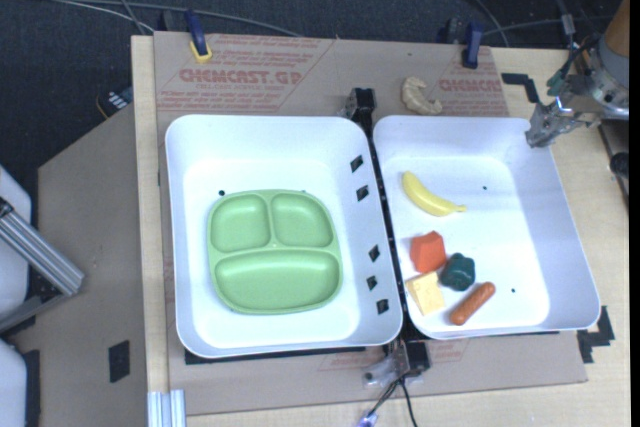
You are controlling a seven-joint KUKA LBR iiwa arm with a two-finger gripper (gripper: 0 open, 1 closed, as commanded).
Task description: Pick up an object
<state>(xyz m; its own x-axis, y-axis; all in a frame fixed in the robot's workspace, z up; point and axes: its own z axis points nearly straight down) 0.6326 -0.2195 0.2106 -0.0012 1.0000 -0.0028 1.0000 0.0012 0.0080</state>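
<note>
The right bin (540,215) holds a yellow banana (430,196), an orange-red block (428,252), a dark teal lump (459,272), a pale yellow wedge (425,294) and a reddish sausage (472,304). All lie in the bin's left and front part. My gripper (547,126) hangs at the bin's far right corner, just over the rim, well away from these objects. Nothing shows between its fingers.
The left bin (190,215) carries a green divided plate (274,250). A beige crumpled object (421,96) lies on the cardboard behind the bins. Black clips (361,101) line the seam between the bins. Blue clamps (198,37) hold the board's far edge.
</note>
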